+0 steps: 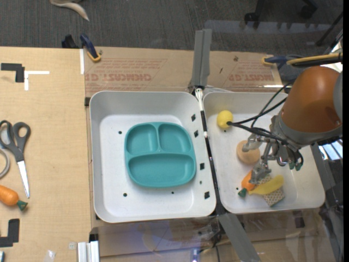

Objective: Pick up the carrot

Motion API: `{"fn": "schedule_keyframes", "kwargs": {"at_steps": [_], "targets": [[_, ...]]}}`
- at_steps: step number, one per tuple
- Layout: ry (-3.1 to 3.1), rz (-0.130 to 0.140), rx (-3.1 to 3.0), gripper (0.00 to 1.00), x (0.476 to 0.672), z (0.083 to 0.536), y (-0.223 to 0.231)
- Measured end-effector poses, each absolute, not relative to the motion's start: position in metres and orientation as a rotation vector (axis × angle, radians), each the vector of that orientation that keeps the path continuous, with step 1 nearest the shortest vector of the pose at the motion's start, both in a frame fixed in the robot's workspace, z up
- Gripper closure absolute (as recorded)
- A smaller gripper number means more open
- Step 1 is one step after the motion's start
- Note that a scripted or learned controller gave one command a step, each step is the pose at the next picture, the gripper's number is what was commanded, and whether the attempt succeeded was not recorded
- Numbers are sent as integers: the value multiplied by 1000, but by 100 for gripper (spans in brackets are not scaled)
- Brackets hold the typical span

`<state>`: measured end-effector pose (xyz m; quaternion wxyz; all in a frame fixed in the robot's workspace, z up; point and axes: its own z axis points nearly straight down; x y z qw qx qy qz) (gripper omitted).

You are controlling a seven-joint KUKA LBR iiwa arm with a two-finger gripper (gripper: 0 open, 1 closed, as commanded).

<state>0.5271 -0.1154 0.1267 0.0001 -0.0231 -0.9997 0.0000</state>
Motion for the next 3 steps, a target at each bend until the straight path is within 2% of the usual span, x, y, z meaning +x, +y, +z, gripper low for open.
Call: {"fn": "schedule_keyframes", "kwargs": {"at_steps": [1,2,3], "targets": [[-3142,0,-29,0,478,92,-93],[-3145,2,-25,100,480,101,-93],[-3144,2,119,100,479,157,-193]]}}
